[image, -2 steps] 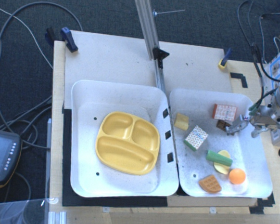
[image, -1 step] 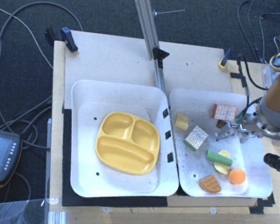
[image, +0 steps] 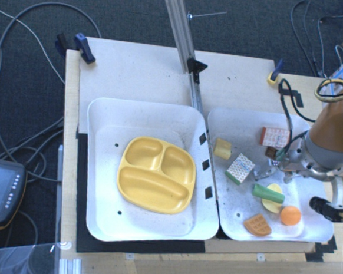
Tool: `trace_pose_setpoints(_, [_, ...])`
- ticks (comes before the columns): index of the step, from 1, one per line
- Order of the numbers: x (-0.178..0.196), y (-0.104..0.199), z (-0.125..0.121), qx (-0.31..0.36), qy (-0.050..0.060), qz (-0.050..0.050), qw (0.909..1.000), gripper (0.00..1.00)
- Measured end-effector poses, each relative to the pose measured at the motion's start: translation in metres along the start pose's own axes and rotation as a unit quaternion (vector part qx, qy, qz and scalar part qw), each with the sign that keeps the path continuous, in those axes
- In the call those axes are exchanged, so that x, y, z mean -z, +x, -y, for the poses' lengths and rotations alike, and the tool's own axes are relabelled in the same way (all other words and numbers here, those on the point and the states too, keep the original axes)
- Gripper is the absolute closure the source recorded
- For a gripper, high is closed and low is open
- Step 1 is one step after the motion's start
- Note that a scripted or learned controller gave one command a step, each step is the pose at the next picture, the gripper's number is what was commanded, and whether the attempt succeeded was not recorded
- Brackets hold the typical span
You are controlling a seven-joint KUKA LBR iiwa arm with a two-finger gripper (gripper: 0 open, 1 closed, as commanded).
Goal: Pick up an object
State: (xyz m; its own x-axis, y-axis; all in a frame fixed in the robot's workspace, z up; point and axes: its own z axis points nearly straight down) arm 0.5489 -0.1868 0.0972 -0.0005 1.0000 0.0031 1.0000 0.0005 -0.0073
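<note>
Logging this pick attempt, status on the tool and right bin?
Tool low in right bin, nothing visibly held. Green cylinder just below it, untouched. Patterned block and red-white box crowd close by.

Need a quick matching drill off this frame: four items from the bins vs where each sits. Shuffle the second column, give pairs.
Things:
1. yellow divided tray
2. orange ball
3. yellow cube
4. red patterned block

Places:
A. right bin, far side, beside the arm
B. left bin, middle
C. right bin, near right corner
D. right bin, by the divider between bins

Pairs: 1-B, 2-C, 3-D, 4-A
</note>
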Motion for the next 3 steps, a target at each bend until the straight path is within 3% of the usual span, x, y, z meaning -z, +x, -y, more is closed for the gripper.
trace_pose_setpoints(1, [0.015,0.000,-0.002,0.000,-0.004,0.001,1.0000,1.00])
trace_pose_setpoints(3, [0.109,-0.015,-0.010,0.000,-0.007,0.003,1.0000,1.00])
